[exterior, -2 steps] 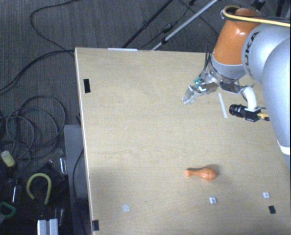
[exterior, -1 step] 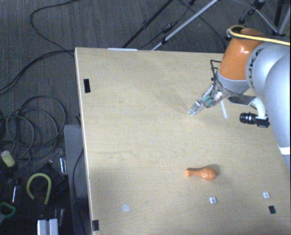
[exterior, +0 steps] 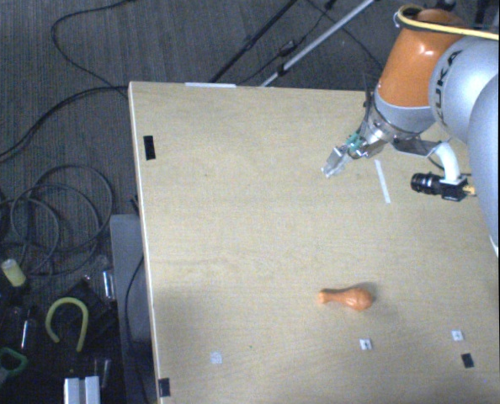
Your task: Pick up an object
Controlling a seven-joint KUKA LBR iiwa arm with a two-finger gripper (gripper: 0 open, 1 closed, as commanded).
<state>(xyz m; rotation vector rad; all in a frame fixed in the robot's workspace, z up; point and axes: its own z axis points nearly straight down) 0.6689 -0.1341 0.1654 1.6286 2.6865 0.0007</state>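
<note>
Hovering at two o'clock over the bare wooden bench (exterior: 233, 225), the gripper (exterior: 341, 160) sits well apart from the orange pear-shaped object (exterior: 348, 298) at five o'clock, its finger state impossible to tell.

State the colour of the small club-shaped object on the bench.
Orange, the club-shaped object, seen in the camera view.

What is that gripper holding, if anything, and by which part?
Nothing that I can see. The gripper hangs above bare board, well apart from the orange object lying nearer the front.
</note>
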